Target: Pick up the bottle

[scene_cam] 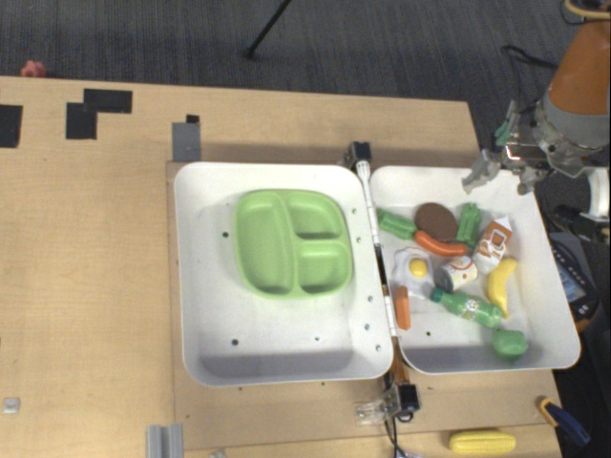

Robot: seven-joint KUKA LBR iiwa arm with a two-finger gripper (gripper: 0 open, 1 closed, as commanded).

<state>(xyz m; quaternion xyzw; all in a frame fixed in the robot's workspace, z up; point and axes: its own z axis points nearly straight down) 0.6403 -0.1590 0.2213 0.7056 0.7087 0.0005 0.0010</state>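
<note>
The bottle [467, 306] is green and lies on its side in the right bin [549, 284], near the bin's front, with its neck pointing left. My gripper [502, 176] hangs over that bin's far right corner, well behind the bottle and apart from it. Its two fingers are spread open and nothing is between them. The arm's orange band [582, 74] rises above it at the right edge.
Around the bottle lie a banana [500, 284], a green lump [510, 343], a carrot [402, 307], a fried egg [416, 267], a sausage [441, 245], a brown patty [436, 218] and a small carton [493, 241]. A green divided plate [291, 241] sits in the left bin [205, 284].
</note>
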